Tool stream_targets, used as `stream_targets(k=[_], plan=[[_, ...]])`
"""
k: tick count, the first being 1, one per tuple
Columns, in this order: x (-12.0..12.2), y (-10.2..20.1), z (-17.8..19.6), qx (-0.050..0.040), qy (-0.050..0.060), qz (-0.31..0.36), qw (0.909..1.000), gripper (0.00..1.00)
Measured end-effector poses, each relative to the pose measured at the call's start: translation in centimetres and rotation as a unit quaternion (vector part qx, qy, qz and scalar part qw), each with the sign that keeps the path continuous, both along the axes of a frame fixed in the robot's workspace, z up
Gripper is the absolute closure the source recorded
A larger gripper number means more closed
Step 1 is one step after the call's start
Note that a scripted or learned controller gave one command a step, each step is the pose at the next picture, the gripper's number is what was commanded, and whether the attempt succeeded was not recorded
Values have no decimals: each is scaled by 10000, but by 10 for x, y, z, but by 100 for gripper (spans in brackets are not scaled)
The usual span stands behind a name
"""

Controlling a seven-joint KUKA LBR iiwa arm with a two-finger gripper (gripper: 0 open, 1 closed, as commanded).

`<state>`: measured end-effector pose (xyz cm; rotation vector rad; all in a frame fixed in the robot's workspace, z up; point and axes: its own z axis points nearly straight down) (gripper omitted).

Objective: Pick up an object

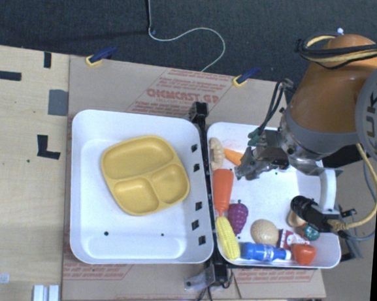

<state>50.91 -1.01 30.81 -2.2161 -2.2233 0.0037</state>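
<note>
The grey arm with its orange band reaches over the right bin (316, 190), a shallow white glossy tray; the left bin (88, 170) beside it carries a yellow three-compartment plate (146, 174). The gripper (251, 164) hangs in the right bin's upper left part, and I cannot tell how its fingers stand. The nearest candidate, a smooth tapered orange toy carrot (222, 190), lies just below and left of the gripper along the bin's left wall, long axis parallel to the wall, above the knobbly yellow corn (227, 237).
</note>
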Motion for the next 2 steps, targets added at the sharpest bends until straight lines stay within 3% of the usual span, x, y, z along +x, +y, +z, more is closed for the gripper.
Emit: stream_targets(k=[1,2], plan=[[-26,46,49,10,-29,21,10000,100],[-25,65,98,5,-34,6,10000,100]])
